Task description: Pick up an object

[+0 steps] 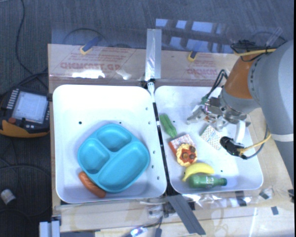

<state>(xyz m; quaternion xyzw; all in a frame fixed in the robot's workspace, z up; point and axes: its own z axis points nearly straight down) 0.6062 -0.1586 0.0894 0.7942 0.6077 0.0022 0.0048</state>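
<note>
Two shallow white bins were seen side by side on the bench, the left bin (64, 132) and the right bin (246, 177). The grey arm (278, 90), with its orange band (239, 78), was reached in from the right over the upper part of the right bin. The gripper (203, 113) was held low above that bin's floor, its metal fingers (196, 116) pointing leftward; whether they were spread or closed could not be told, and nothing was seen between them.

Just below the gripper, a small checkered packet (212, 137) lay on the bin floor. A green cucumber-like piece (167, 125) was placed near the bin's left wall. A small pizza-printed packet (185, 151) lay near it, lower down. Toward the front, a yellow banana (198, 170) was found touching a green bottle (207, 182) lying on its side.

In the left bin, a blue divided plate (113, 157) was set, and an orange sausage-like toy (91, 184) was tucked partly under its front-left edge.
</note>
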